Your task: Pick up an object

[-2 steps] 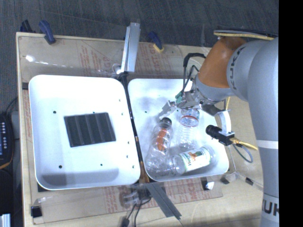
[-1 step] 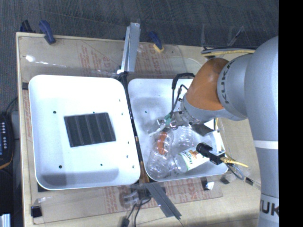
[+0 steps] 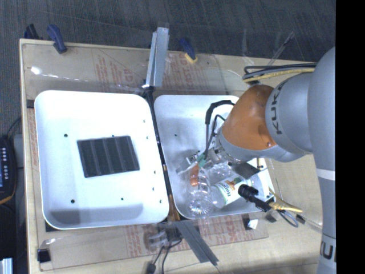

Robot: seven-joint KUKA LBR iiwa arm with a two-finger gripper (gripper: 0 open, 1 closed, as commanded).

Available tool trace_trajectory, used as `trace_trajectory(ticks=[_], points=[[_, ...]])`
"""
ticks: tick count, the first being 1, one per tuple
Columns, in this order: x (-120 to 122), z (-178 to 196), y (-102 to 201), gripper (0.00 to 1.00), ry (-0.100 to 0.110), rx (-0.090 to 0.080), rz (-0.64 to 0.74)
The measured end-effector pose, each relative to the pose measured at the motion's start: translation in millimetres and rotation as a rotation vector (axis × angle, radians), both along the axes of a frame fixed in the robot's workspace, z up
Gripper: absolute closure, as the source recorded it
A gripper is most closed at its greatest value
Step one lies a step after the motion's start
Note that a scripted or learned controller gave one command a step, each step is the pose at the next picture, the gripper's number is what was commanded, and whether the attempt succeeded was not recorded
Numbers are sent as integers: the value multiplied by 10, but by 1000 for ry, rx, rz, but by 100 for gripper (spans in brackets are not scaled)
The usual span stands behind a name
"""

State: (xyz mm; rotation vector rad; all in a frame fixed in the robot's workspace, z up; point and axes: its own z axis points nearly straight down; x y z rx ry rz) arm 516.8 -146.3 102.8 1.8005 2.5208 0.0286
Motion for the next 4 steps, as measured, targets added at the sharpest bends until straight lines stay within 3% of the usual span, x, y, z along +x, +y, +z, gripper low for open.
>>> trace_trajectory(ticks=[1,2,3,4], points=[[42,149,-14,100,-13,-4,3],[852,895,594,100,47,10,27],[850,894,589,0,48,10,26],[568,-120,-16,0,51,10,69]])
